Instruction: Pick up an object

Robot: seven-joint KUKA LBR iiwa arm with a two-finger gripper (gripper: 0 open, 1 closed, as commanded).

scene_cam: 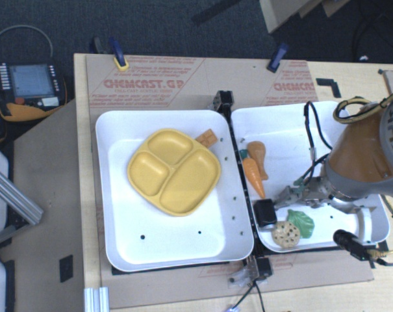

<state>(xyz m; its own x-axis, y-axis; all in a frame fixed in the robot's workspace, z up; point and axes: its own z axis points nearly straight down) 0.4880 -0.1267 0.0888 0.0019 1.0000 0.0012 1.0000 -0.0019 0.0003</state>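
Carrot lies in the right bin; hand state unclear; board reads "CHEMCAST GP".

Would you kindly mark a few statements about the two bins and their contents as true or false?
1. The yellow divided plate lies in the left bin. True.
2. The carrot lies in the left bin. False: it lies in the right bin.
3. A black block sits in the right bin. True.
4. The green toy rests on the yellow plate. False: it lies in the right bin beside the round speckled cookie.
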